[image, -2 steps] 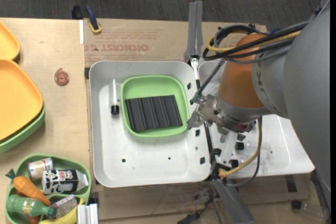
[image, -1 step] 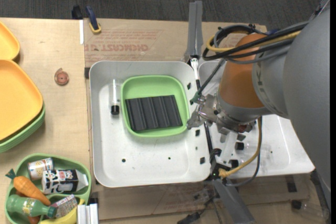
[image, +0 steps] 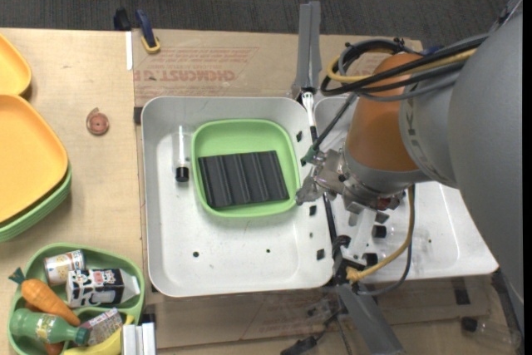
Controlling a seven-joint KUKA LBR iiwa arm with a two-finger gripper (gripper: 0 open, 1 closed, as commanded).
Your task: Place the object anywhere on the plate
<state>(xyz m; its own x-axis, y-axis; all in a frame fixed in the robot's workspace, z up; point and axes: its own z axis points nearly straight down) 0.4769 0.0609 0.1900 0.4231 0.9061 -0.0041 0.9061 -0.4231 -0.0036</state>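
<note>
Camera view, from above. We saw the gripper (image: 368, 219) low over the near-left part of the right bin (image: 453, 239), close to the wall that bin shares with the left bin (image: 224, 266). The wrist and its orange band (image: 381, 129) covered the gripper from above, so we could not tell whether it was released or clenched, nor whether it held or touched anything. Yellow and black cables looped around the wrist.

The green plate (image: 243, 130) lay in the left bin, to the left of the gripper and just across the shared wall. A black ridged slab (image: 242, 179) lay flat on the plate, well inside the rim and apart from the gripper. A white pen with a black tip (image: 180, 155) lay on the bin floor beyond the plate, just beside the plate's far edge as reckoned from the gripper.

Farther left, outside both bins, we noted stacked yellow dishes (image: 29, 162), a small pink disc (image: 98, 122) and a green bowl (image: 133, 283) of toy groceries on the bench.
</note>
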